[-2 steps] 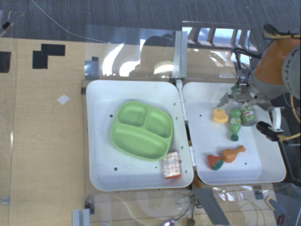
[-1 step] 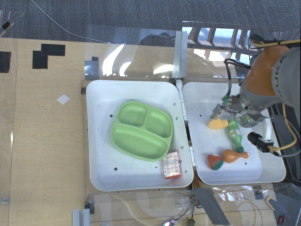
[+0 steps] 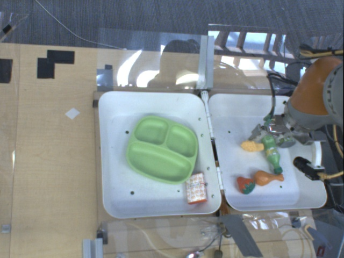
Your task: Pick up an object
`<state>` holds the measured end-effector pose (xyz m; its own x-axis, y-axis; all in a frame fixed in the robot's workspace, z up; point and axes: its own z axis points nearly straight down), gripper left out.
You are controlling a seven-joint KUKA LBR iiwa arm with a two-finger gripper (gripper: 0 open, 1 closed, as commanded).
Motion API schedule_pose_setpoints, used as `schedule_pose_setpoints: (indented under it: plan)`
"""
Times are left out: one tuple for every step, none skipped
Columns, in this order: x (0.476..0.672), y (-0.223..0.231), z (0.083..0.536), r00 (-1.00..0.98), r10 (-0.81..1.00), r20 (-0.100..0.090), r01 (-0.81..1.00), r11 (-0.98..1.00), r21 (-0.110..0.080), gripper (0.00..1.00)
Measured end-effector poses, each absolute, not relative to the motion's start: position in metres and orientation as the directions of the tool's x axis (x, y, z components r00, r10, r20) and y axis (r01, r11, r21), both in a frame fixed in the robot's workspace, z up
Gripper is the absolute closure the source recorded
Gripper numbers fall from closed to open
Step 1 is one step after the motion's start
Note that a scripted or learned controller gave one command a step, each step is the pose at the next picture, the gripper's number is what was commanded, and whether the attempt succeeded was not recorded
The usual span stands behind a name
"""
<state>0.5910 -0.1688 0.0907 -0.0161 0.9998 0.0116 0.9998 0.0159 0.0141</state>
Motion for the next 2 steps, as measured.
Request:
schedule_pose_setpoints:
  plan:
    - [0.594,-0.170,0.104,-0.018,1.000,0.005,1.000,0.018,0.023,1.00]
    - [0.620,-0.128,0.199,-0.007,1.000,-0.001,1.000,0.007,0.007,1.00]
